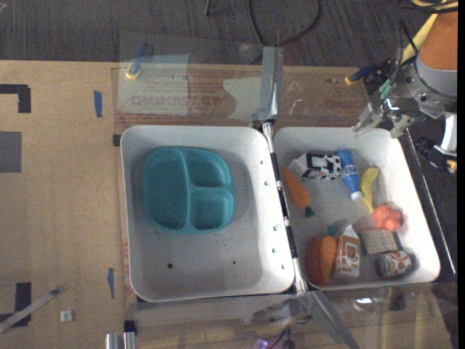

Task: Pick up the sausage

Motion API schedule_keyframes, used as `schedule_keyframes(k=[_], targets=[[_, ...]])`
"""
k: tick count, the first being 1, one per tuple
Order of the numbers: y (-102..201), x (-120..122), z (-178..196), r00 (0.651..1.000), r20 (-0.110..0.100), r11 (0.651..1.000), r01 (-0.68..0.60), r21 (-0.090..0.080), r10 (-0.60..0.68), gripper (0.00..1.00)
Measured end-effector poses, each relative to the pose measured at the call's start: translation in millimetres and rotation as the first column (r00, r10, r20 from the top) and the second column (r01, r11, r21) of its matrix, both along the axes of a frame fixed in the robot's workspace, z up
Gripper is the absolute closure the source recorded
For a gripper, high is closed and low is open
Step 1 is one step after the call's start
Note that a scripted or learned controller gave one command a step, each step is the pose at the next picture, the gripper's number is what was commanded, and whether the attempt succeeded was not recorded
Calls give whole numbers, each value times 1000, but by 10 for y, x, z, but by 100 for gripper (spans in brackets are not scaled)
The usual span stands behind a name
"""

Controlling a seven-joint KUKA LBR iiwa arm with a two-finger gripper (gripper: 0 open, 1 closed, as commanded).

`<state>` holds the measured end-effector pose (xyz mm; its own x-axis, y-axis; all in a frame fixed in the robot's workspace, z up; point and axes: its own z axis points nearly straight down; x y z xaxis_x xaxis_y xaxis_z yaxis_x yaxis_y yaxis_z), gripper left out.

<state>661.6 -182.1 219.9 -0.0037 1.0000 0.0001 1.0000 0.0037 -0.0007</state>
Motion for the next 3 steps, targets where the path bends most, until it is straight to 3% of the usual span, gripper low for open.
schedule_keyframes(k=[1,2,3], targets=[[152,-1035,-805,983,0,983,184,0,-184,0],[117,-1038,-705,982,2,982,191,-1,-191,100],[1421,-1242,-359,838,-2,838,545,-1,-545,100]])
